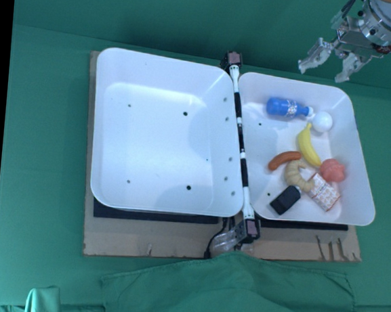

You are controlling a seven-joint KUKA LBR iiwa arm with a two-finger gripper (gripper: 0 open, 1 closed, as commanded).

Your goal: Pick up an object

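My gripper [328,66] hangs open above the far edge of the right bin [360,178], with nothing between its fingers. In that bin lie a blue bottle with a white cap [287,108], a white ball [322,120], a yellow banana [308,145], a red-orange sausage [284,160], a pale pastry ring [296,173], a pink-red round fruit [333,170], a small patterned carton [323,193] and a black block [285,200]. The bottle and ball lie closest to the gripper, below it.
The left bin [112,172] sits beside the right one, split from it by a black-and-white divider bar [239,145]. Both rest on a cardboard sheet [134,238] over green cloth. A fold of green cloth [238,291] bulges at the front.
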